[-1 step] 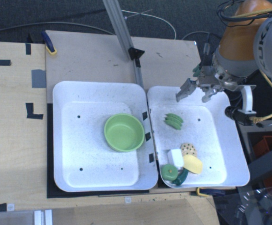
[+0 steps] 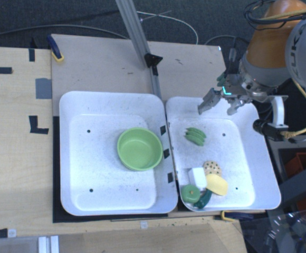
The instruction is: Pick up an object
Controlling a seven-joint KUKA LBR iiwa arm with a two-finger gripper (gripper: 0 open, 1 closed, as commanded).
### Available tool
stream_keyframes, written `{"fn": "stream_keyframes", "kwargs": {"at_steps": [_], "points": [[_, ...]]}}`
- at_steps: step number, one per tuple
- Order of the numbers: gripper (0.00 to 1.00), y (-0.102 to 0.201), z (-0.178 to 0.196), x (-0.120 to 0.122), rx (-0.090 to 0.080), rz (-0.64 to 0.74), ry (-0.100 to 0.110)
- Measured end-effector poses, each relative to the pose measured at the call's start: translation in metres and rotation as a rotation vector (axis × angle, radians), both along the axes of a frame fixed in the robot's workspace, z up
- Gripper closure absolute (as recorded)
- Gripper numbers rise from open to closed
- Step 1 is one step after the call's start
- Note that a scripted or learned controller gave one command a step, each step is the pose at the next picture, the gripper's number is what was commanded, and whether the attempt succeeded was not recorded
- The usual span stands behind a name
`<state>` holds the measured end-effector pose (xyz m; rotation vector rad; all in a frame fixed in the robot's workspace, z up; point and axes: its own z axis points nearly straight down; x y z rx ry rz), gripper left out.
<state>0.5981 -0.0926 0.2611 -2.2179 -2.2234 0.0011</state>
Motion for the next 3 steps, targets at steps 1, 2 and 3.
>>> {"fn": "stream_keyframes", "kwargs": {"at_steps": [1,2,3], "points": [[0.0,0.006,-0.05,0.006,-0.001,-0.001,0.005],[0.0,-0.001,-0.098,0.002,-0.001,-0.002,0.006],[0.0,-0.001,-0.162,0.003,-0.001,-0.001,0.008]]}}
